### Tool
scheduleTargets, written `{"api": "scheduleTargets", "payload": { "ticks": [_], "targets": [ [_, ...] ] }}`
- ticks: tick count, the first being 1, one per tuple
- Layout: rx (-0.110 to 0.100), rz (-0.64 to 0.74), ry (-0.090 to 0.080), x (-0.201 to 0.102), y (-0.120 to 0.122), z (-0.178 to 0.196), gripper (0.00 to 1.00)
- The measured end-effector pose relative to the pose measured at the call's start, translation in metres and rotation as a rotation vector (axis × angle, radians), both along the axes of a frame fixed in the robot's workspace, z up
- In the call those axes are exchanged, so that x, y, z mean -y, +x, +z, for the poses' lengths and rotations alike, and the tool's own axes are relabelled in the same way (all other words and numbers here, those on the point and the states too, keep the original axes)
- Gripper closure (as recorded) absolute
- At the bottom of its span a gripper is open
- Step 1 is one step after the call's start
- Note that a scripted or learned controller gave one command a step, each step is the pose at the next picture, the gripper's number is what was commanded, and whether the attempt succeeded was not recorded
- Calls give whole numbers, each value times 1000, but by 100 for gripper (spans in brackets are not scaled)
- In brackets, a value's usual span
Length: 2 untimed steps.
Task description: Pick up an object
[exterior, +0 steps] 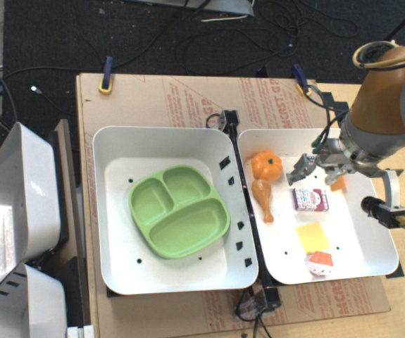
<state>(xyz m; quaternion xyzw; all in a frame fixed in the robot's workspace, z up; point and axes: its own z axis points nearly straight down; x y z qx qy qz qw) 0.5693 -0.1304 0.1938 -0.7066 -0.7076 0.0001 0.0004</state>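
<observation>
1. We see the jaws [306,169] hanging over the right bin [382,248], toward its far edge, just above a small pink-and-white box [310,199]. They look spread apart with nothing between them, though the grey fingers are small at this slant and we say so with some caution.

2. We judge the box to be the thing in hand: it lies nearest the jaws, just beside a small orange piece [338,184] half hidden by the wrist.

3. To do this well, we would centre the jaws over the box first, then come straight down, so that one finger lands on each long side and neither rides onto its top.

4. We would keep the fingers across the narrow width; the box looks light and flat-sided, and may slide on the smooth white floor if only one finger touches it.

5. We would mind the neighbours: the pumpkin [266,166] and drumstick [263,198] lie toward the bin's left wall, well apart; a yellow slab [313,236] sits just nearer the front edge.

6. We would close gently, then lift slowly and check that the box rises with the fingers.

7. The left bin [110,210] holds a green tray [179,210] and needs no attention.
</observation>
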Motion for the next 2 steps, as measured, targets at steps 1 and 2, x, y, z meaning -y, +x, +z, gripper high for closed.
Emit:
{"api": "scheduleTargets", "payload": {
  "ticks": [1,2],
  "targets": [
    [6,-4,-3,55,48,-4,0],
    [6,1,-3,85,86,11,0]
  ]
}}
